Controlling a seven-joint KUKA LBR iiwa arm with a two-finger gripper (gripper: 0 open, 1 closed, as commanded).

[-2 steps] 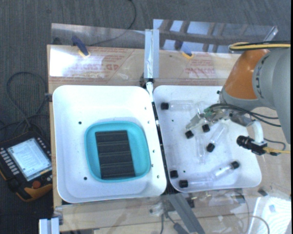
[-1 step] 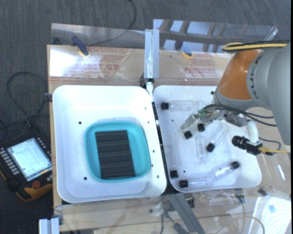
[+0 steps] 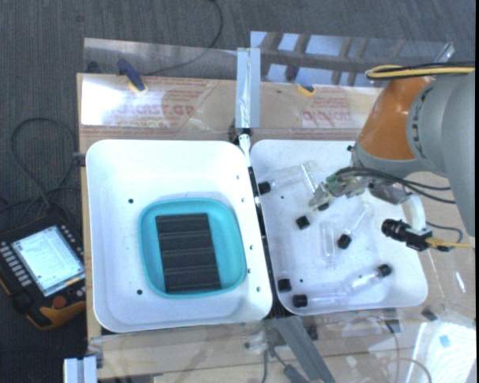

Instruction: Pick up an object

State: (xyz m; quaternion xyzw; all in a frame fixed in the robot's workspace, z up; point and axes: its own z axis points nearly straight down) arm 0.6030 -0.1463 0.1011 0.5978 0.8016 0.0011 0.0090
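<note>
Several clear plastic vials with black caps lie scattered in the right white bin (image 3: 399, 294). One vial (image 3: 308, 174) lies near the bin's back, another vial (image 3: 367, 278) near the front right, and a third vial (image 3: 323, 298) along the front wall. Loose black caps (image 3: 302, 222) rest on the bin floor. My gripper (image 3: 332, 190) hangs low over the back middle of the right bin, just right of the back vial, with its tip close to the floor. The grey wrist and orange band (image 3: 391, 130) rise behind it.
The left white bin (image 3: 112, 174) holds a teal tray (image 3: 150, 230) with a black ridged block (image 3: 188, 252) in it. A black connector with cable (image 3: 401, 230) hangs off the arm over the right bin. A teach pendant (image 3: 40, 266) lies on the floor at left.
</note>
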